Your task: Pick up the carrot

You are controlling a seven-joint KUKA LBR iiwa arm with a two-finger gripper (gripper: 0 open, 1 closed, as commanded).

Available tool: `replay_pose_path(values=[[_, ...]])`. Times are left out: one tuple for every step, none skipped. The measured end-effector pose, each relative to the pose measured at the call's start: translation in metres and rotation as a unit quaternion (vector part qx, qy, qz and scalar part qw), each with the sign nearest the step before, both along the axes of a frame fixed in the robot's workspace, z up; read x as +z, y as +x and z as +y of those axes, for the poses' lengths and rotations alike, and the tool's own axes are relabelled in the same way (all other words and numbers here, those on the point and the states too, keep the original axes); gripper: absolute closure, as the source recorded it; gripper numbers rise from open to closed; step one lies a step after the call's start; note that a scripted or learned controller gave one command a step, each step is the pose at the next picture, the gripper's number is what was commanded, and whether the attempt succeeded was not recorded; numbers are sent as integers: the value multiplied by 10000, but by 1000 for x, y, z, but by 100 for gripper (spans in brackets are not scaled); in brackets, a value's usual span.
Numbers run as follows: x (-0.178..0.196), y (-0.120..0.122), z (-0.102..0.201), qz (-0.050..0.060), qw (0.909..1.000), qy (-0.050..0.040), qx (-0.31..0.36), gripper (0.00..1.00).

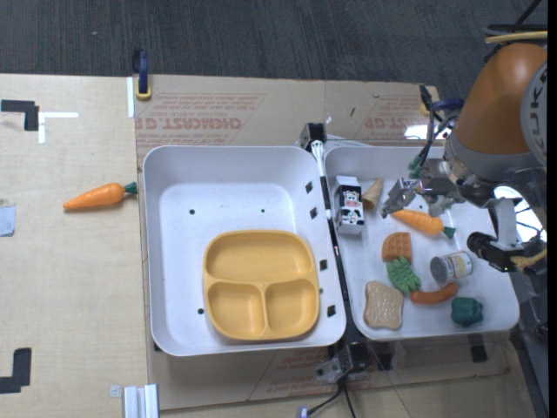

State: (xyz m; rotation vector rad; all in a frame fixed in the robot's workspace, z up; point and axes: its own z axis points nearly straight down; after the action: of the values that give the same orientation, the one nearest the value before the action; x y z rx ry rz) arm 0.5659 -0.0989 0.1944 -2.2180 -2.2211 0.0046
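1. The gripper (402, 197) hangs over the upper part of the right bin (500, 325), just left of the arm's (509, 94) orange band.
2. I cannot tell whether its jaws are apart or together; the metal parts blur into one another.
3. A carrot (419, 224) lies in the right bin just below the gripper, its green end pointing right.
4. Whether the gripper touches it is unclear.
5. A second carrot (96, 197) lies on the bench, left of the left bin (165, 233).
6. The left bin holds a yellow tray (259, 283).
7. Near the first carrot: a milk carton (350, 205), waffle (397, 246), can (452, 266), sausage (432, 296), toast (383, 306).
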Motion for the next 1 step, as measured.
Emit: replay_pose_path(values=[[-70,25,-14,5,9868,-3,-1617,0]])
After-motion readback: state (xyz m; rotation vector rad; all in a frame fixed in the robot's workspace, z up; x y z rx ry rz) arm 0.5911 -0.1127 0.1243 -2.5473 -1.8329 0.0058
